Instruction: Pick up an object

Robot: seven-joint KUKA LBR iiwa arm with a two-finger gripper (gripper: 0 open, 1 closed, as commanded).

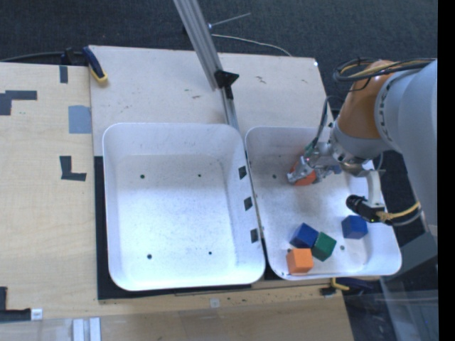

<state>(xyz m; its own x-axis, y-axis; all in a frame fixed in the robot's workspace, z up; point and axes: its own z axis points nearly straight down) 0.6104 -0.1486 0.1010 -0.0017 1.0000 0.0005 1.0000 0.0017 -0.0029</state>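
Down in the right bin (pixel 281 142), right of the frame's middle, the gripper (pixel 302 173) sits low with a small orange-red thing (pixel 306 180) at its tip. Its parts are too small and blurred, so I cannot tell how it stands or if it holds that thing. Near the bin's lower edge lie four smooth blocks close together: a blue cube (pixel 304 234), a green cube (pixel 325 246), an orange cube (pixel 300 261), and another blue block (pixel 354 226). The bin is white with dark specks.
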